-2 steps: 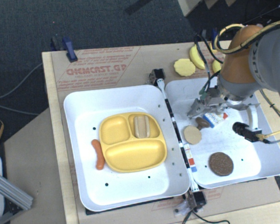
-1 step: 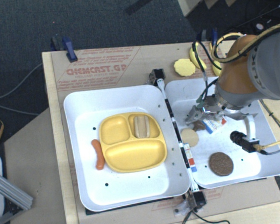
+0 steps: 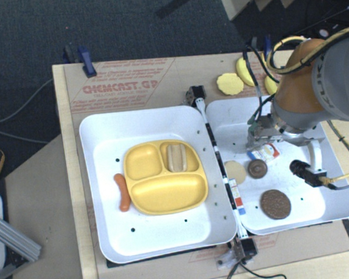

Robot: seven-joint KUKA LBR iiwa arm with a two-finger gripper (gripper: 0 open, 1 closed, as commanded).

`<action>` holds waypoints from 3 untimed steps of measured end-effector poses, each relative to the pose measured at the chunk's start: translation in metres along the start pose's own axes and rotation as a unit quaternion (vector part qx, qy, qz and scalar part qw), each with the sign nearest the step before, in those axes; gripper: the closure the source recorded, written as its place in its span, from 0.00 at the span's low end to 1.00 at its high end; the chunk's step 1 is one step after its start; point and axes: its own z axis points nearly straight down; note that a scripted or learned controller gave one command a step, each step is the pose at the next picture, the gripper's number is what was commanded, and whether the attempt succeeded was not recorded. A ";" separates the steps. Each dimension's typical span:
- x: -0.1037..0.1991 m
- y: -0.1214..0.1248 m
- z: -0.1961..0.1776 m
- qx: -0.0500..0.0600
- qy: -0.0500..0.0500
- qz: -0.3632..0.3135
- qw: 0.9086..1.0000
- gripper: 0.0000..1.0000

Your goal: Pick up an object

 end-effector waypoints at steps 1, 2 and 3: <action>0.000 -0.001 0.001 0.001 0.001 0.000 1.000 0.00; 0.003 -0.039 0.011 0.002 0.003 0.000 1.000 0.00; -0.012 -0.058 0.014 0.010 0.007 0.001 1.000 0.00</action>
